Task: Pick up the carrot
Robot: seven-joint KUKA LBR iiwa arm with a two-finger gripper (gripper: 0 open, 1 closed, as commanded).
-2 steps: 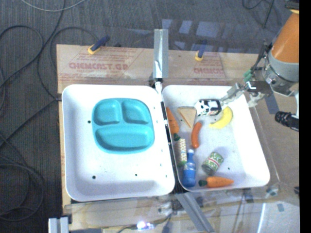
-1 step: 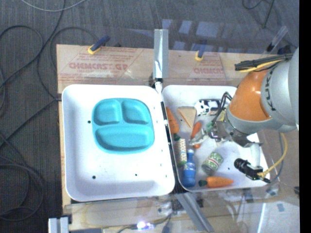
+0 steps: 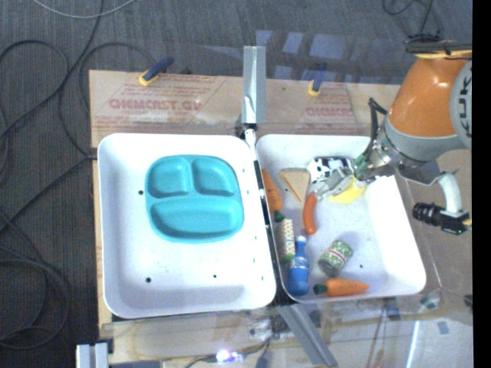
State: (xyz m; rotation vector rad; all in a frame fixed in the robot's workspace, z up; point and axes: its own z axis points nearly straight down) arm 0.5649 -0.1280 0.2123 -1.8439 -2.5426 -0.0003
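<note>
The carrot (image 3: 347, 287), orange with a green leafy end pointing left, lies flat by the front wall of the right bin (image 3: 405, 236). My gripper (image 3: 334, 179) hangs over the back middle of that bin, well behind the carrot. It is just above a black-and-white patterned object (image 3: 328, 164) and a yellow item (image 3: 350, 193). Nothing orange is at its tip.
The right bin also holds a slim orange-red piece (image 3: 310, 214), another orange piece (image 3: 270, 192) along the left wall, a tan wedge (image 3: 294, 182), a corn cob (image 3: 286, 238), a blue bottle (image 3: 298, 267) and a green can (image 3: 335, 257). A teal divided plate (image 3: 196, 198) sits in the left bin (image 3: 123, 267).
</note>
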